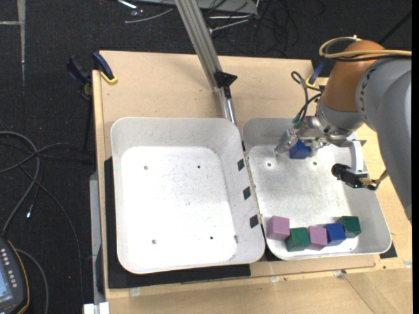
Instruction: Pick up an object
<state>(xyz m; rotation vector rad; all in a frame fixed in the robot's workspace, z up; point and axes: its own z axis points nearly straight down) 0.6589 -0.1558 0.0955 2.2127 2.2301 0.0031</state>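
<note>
My gripper (299, 146) hangs over the far part of the right bin (314, 188), below the orange band of the arm. A small blue block (300, 151) sits between its grey fingers, and the gripper is shut on it. Along the near edge of the same bin lies a row of blocks: a purple block (278, 227), a green block (298, 239), a second purple block (318, 235), a blue block (335, 232) and a dark green block (351, 225).
The left bin (131, 142) stands beside the right one. A slanted metal rail (200, 34) runs down to the gap between the bins. A black fitting (347, 173) on the arm hangs over the right bin's right side. A clamp (98, 67) sits at the bench's far left corner.
</note>
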